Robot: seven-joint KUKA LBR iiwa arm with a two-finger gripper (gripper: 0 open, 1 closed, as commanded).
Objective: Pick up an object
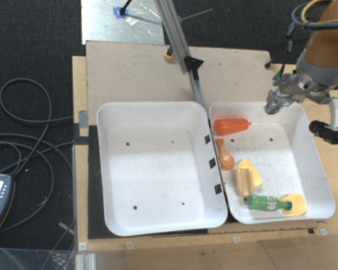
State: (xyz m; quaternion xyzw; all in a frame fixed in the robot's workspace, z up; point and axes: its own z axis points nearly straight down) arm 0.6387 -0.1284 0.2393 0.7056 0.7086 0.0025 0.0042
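Gripper [274,104] hovering at 1 o'clock corner of right bin [318,173]; jaw state: cannot tell. Nothing seen held.

Candidates crowded along bin's 9 o'clock wall: orange bottle [231,126], wooden spoon [224,156], hot dog [245,179], green bottle [267,203] at 6 o'clock.

Risks, judged:
- wall-hugging items leave little finger room
- round bottles likely to roll, slip
- touching items dragged together
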